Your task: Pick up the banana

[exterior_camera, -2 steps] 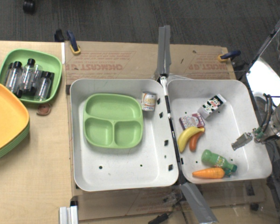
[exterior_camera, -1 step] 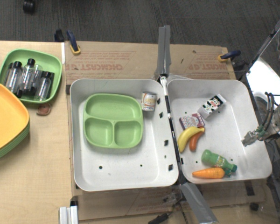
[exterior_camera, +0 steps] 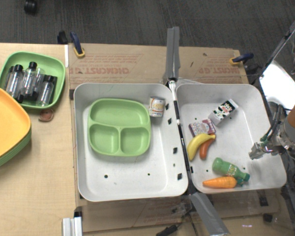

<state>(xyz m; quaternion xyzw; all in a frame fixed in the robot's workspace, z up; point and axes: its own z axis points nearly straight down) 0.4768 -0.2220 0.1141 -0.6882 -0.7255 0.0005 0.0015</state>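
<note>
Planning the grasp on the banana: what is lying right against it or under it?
A small red-orange piece lies against the banana, beside its lower half. Just above the banana's upper end sits a pink packet. Whether anything is hidden beneath the banana can't be seen.

I saw a green divided plate [exterior_camera: 120, 127] and small jar [exterior_camera: 157, 106] in the left bin [exterior_camera: 88, 181]; a carrot [exterior_camera: 220, 183], green bottle [exterior_camera: 229, 169] and milk carton [exterior_camera: 222, 111] lay in the right bin [exterior_camera: 246, 97].
</note>
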